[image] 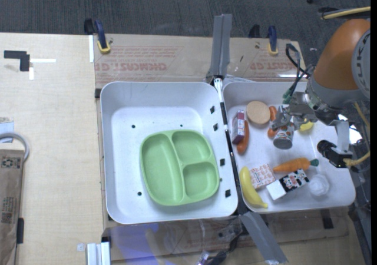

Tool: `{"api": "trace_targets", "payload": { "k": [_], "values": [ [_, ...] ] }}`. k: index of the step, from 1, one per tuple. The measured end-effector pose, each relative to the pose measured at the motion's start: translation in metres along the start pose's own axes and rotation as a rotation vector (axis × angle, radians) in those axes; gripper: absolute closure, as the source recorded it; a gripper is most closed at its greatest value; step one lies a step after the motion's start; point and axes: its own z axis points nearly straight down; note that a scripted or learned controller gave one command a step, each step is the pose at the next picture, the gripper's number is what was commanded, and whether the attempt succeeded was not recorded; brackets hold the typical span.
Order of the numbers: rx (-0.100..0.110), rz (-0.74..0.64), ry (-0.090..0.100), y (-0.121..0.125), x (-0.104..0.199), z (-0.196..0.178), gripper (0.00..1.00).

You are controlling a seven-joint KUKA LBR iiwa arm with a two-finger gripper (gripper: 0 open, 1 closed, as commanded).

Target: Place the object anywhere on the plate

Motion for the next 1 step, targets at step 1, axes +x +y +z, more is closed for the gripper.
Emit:
{"api": "trace_targets", "payload": {
  "k": [1],
  "values": [
    [0.001, -0.033, 0.0, -0.0119, 0.0599, -0.0308, 1.0]
  ]
}}
